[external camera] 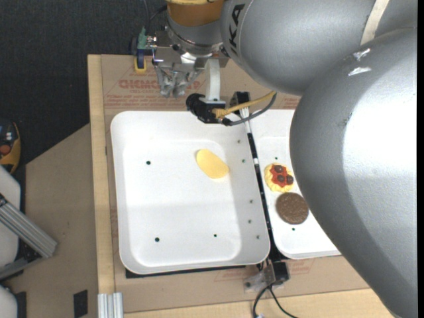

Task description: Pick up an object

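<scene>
**Mia:** Looking down, I see two white bins side by side on a brown bench (99,177). The left bin (132,197) is big in the view. The right bin (311,244) is partly hidden by the fat grey arm (344,111).

**Ben:** Where is the claw?

**Mia:** The claw (173,85) is up at the top, past the far edge of the left bin. It hangs over the brown board with red letters, not over a bin. It has an orange band (192,5) above it.

**Ben:** Is the claw open or closed?

**Mia:** I cannot tell. It is small and blurry, and I see nothing in it.

**Ben:** What can it pick up?

**Mia:** A yellow oval thing (212,163) lies flat in the left bin, near the far right part. It is well apart from the claw.

**Ben:** And in the right bin?

**Mia:** A small yellow round thing with red spots (279,176) lies near the left wall. A brown disc (292,208) lies just beside it, on the near side.
</scene>
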You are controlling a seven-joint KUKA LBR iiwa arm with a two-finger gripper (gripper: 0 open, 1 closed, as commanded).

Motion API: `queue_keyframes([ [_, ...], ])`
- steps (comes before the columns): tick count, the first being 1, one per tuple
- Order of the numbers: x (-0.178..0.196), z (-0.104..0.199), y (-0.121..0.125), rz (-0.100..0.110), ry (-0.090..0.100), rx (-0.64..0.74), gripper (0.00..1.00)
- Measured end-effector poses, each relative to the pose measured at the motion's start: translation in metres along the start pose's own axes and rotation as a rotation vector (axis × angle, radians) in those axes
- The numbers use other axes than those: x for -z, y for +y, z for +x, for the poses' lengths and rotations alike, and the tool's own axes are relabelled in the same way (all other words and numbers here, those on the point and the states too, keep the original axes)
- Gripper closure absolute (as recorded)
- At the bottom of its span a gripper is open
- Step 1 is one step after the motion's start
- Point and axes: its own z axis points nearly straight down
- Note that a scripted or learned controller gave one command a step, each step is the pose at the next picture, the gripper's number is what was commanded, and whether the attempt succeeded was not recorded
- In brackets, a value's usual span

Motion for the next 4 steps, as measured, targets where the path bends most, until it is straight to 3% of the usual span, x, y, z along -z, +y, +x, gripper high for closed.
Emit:
queue_keyframes([
  [1, 0.065, -0.001, 0.001, -0.015, 0.004, -0.001, 1.00],
  [2, 0.112, -0.001, -0.021, -0.014, 0.004, 0.000, 1.00],
  [3, 0.011, -0.001, -0.002, 0.004, -0.002, -0.003, 1.00],
  [4, 0.077, -0.001, -0.001, -0.014, 0.004, 0.000, 1.00],
])
